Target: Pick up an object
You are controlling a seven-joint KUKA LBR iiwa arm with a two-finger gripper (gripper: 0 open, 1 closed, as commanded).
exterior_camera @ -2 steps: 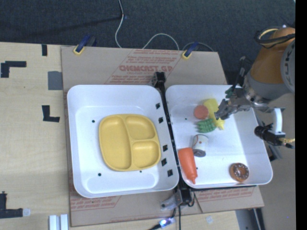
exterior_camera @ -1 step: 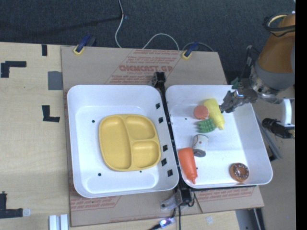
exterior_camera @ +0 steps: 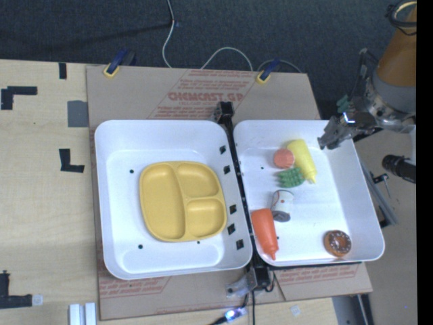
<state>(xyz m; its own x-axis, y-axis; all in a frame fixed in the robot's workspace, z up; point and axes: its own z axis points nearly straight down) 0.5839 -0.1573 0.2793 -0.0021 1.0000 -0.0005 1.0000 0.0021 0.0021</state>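
The right bin (exterior_camera: pixel 352 181) holds several small objects. A yellow corn-like piece (exterior_camera: pixel 302 159) lies beside a round red-orange piece (exterior_camera: pixel 284 158), with a green leafy piece (exterior_camera: pixel 291 177) just below them. A small grey and white cup-like object (exterior_camera: pixel 281 205) lies mid-bin. An orange-red carrot-shaped bottle (exterior_camera: pixel 266 232) rests at the bin's near left, and a brown doughnut (exterior_camera: pixel 337 243) sits at the near right corner. My gripper (exterior_camera: pixel 331 138) hangs at the bin's far right edge, above the rim and apart from every object.
The left bin (exterior_camera: pixel 115 181) bears a yellow divided plate (exterior_camera: pixel 183 200). Both bins rest on a cardboard sheet (exterior_camera: pixel 196 97) held by yellow and blue clamps. A white cable (exterior_camera: pixel 177 32) runs off the back. The grey arm with its orange band (exterior_camera: pixel 399 59) stands at the right.
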